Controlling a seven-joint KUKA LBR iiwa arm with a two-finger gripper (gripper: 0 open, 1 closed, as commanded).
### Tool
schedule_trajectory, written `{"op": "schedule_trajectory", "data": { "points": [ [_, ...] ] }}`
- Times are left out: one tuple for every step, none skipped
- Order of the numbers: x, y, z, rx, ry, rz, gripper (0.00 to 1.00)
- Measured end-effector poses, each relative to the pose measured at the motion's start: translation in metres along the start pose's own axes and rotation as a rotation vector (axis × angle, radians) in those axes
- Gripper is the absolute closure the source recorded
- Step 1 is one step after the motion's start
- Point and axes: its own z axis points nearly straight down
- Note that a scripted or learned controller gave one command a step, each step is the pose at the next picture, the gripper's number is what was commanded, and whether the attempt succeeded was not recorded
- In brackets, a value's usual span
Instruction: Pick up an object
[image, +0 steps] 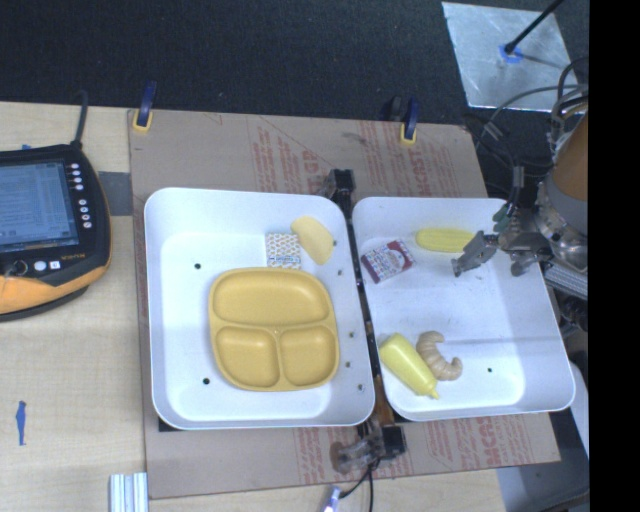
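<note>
Two bins: we see a yellow divided tray (273, 328) left; the gripper (497, 252), fingers spread and holding nothing, hovers beside a smooth yellow banana-shaped piece (443, 239).

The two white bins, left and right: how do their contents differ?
The left bin holds a large yellow divided plate, a pale yellow piece and a small checked packet; the right bin holds several small things: a yellow oval, a reddish packet, a yellow bottle and a tan curled piece. The gripper hangs over the right bin, not the left. Both bins are shallow and white.
</note>
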Motion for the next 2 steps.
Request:
{"op": "schedule_trajectory", "data": {
  "points": [
    [0.006,0.075,0.132,-0.010,-0.003,0.001,0.00],
    [-0.029,0.102,0.136,0.000,0.000,0.004,0.00]
  ]
}}
